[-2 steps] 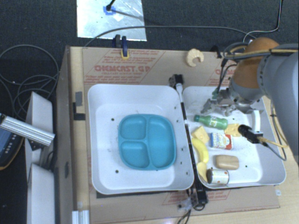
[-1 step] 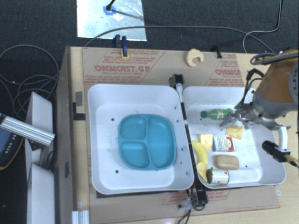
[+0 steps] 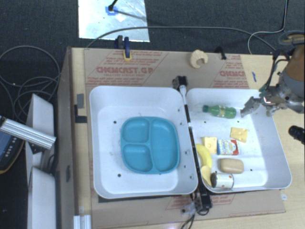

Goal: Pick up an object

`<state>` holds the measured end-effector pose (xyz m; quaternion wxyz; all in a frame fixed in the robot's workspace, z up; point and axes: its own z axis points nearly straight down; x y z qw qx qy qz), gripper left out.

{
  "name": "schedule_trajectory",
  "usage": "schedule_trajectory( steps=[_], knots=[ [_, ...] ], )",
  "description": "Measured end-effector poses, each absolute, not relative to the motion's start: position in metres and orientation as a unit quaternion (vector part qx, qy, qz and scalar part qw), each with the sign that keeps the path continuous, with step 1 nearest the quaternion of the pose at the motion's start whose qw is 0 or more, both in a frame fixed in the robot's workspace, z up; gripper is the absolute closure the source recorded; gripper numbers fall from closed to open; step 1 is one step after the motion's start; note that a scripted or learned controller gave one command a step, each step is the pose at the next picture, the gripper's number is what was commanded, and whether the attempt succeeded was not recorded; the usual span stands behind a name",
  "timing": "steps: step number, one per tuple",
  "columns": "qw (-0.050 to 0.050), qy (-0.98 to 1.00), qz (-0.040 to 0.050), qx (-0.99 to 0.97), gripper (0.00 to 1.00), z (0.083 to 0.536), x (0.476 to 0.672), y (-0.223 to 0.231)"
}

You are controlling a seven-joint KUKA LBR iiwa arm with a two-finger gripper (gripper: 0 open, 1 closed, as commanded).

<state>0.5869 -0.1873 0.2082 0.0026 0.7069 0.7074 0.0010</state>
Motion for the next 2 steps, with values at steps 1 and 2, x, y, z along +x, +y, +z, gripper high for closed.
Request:
schedule_trajectory(
  steps=[1, 2],
  knots=[
    [0.0, 0.707, 0.0, 0.707, 0.0, 0.138, 0.579, -0.183],
    [0.0, 0.707, 0.0, 0.707, 0.0, 0.086, 0.567, -0.178]
  ],
)
